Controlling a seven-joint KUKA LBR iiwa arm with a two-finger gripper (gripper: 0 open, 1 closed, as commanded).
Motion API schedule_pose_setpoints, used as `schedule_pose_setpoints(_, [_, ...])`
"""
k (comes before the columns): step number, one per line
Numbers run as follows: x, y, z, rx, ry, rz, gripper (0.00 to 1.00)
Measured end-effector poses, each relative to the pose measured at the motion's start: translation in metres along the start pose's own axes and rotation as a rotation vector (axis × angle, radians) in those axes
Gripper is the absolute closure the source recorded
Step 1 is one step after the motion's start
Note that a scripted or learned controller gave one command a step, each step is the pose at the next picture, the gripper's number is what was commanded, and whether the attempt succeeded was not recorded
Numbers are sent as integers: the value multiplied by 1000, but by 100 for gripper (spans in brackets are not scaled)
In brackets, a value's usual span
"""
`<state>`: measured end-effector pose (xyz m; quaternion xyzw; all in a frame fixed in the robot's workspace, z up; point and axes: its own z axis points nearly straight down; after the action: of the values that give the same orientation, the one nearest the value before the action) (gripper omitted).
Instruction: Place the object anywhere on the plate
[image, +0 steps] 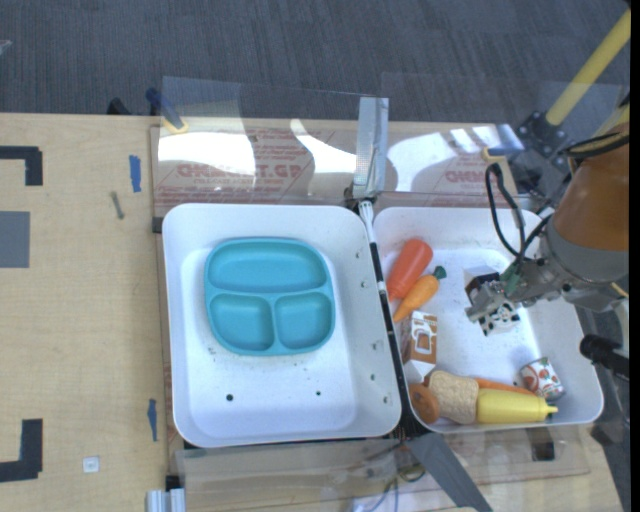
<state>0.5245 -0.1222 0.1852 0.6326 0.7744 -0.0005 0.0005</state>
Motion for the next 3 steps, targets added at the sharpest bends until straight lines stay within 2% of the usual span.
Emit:
schedule_pose_setpoints(1, [61, 78, -24, -5, 3, -24, 100])
schedule_pose_setpoints(2, [135, 77, -14, 3, 5, -65, 100])
schedule_pose_setpoints(3, [204, 113, -45, -5, 3, -30, 100])
